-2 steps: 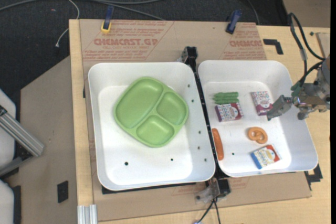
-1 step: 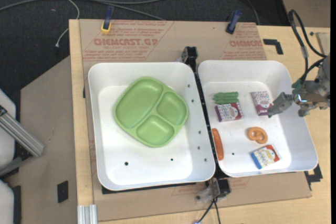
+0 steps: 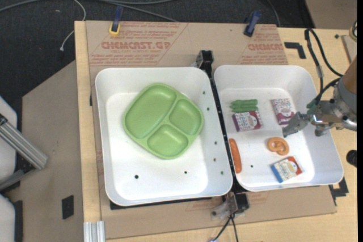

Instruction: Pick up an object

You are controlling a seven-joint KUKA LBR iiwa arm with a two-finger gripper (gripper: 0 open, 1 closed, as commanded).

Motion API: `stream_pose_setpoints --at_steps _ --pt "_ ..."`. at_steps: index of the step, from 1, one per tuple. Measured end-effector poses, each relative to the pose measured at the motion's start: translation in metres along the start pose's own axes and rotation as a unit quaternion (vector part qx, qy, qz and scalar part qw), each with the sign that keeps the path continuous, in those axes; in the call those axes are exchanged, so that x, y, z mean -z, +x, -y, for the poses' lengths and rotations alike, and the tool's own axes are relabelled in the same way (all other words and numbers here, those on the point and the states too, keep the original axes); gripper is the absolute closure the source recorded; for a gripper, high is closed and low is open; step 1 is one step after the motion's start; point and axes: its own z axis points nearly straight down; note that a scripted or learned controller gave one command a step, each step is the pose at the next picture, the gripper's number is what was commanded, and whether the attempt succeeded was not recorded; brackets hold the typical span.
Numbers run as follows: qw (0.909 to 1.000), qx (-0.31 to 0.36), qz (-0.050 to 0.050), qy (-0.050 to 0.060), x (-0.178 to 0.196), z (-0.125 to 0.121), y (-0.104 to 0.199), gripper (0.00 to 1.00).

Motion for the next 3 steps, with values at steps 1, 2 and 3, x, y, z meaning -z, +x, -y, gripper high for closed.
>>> stream_pose_setpoints --at_steps 1,2,3 --pt "1.0 0.0 0.0 -0.001 -0.047 -0.007 -0.004 0.0" --pt "1.0 0.0 0.0 0.0 -0.094 0.001 -0.002 0.0" --pt "1.0 0.0 0.001 -0.004 -0.081 0.0 -0.003 1.0"
